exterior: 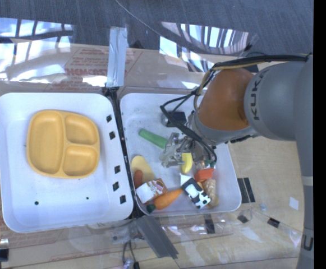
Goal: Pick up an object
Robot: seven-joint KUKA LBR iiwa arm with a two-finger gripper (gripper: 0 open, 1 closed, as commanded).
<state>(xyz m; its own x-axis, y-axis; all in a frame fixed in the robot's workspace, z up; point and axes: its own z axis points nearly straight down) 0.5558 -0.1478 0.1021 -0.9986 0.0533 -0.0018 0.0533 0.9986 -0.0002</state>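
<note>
- The gripper (177,153) is hovering in the right bin (130,112); whether it is released or clenched, I cannot tell
- The green stick (152,138) is lying just left of it, long axis slanting down-right toward it

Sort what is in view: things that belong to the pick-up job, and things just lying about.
Job:
gripper, low in the right bin
green stick
yellow piece
carrot
black-and-white toy

Lying about:
yellow divided plate in the left bin
grey tape strip
</note>
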